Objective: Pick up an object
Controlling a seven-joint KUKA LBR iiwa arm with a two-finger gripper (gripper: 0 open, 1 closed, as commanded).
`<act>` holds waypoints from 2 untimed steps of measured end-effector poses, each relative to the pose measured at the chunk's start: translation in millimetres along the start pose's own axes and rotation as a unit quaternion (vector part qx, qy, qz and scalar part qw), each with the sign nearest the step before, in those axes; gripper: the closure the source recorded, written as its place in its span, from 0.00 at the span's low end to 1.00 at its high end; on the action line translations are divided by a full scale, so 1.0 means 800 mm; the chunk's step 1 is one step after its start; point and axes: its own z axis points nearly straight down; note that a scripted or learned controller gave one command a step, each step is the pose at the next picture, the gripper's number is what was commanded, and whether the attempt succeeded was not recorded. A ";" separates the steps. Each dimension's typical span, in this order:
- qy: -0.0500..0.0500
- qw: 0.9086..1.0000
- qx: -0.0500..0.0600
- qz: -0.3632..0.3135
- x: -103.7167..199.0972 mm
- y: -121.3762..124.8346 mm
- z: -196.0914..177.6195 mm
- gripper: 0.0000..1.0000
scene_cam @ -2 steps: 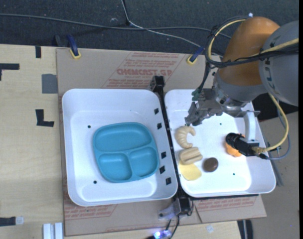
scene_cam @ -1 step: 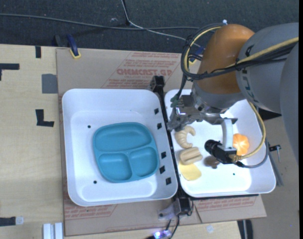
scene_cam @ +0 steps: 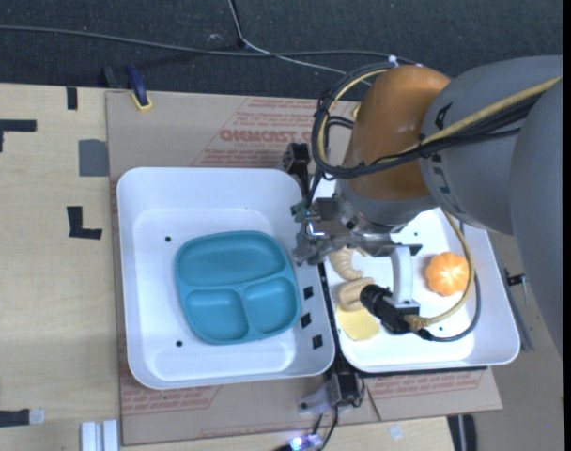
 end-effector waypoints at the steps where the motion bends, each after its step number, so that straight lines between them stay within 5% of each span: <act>1: 0.000 1.000 0.000 0.000 0.055 -0.021 0.020 1.00; 2: -0.001 1.000 0.000 0.001 0.052 -0.021 0.019 0.00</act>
